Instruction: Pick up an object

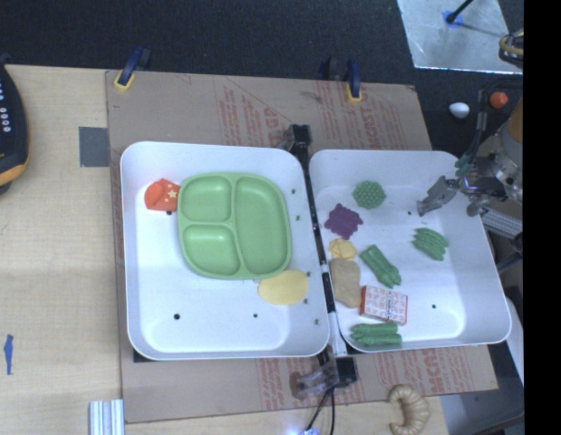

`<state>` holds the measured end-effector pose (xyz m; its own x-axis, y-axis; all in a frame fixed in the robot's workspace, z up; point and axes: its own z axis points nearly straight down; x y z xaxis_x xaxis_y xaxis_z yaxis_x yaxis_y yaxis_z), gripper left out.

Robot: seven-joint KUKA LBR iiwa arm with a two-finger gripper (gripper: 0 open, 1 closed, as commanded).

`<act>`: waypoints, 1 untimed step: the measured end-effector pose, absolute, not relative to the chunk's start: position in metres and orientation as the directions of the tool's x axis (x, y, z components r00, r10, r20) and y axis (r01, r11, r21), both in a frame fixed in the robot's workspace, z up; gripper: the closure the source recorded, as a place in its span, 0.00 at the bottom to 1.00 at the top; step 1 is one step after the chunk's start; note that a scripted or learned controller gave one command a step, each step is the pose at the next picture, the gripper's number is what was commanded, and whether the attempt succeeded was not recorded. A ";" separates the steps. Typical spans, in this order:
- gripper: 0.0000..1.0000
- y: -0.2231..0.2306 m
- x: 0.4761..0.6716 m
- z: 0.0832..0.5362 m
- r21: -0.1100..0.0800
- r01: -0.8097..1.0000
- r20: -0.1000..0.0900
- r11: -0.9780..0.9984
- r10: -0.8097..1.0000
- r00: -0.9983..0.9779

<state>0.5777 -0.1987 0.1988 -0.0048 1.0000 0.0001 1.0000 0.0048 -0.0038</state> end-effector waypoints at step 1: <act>0.00 -0.212 0.560 0.086 -0.010 1.000 0.001 0.005 1.000 -0.005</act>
<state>0.5603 -0.2118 0.0863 -0.0045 1.0000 0.0014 0.9999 0.0046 -0.0099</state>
